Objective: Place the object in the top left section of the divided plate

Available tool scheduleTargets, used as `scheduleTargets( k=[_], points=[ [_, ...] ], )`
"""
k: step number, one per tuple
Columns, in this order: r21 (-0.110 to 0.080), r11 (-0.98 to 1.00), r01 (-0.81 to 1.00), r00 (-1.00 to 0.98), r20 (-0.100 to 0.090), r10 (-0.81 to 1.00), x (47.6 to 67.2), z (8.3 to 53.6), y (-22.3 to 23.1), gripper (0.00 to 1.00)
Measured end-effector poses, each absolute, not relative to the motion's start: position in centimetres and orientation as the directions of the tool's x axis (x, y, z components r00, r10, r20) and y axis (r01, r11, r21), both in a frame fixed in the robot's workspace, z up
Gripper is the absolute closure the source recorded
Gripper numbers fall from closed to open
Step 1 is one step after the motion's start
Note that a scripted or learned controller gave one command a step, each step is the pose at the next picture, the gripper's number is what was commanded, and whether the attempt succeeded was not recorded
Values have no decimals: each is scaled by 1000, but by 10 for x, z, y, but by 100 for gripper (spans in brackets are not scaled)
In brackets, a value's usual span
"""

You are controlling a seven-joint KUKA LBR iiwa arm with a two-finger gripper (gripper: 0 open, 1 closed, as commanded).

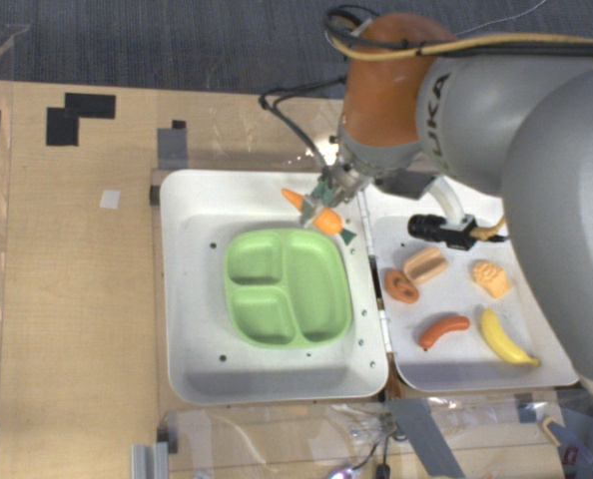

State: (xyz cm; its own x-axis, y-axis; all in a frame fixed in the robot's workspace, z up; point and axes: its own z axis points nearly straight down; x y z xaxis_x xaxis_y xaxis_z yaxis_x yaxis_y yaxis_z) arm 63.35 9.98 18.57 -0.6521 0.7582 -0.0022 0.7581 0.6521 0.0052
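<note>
One gripper [328, 200], as you can see, is clamped on the orange carrot [314, 213] above the left bin's [182, 267] far right corner, just beyond the green divided plate [287, 287], with a hot dog [423, 264] and banana [504, 337] in the right bin [551, 367]

An orange carrot [314, 212] hangs tilted just above the top edge of the green plate [288, 287] in the left bin.
</note>
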Motion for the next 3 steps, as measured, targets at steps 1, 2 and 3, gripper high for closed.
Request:
scheduleTargets(
  k=[1,2,3],
  points=[
    [7,564,826,-564,-3,826,666,252,173,100],
    [3,184,983,-184,0,983,651,202,207,100],
    [8,380,925,-380,-1,925,669,308,219,100]
  ],
)
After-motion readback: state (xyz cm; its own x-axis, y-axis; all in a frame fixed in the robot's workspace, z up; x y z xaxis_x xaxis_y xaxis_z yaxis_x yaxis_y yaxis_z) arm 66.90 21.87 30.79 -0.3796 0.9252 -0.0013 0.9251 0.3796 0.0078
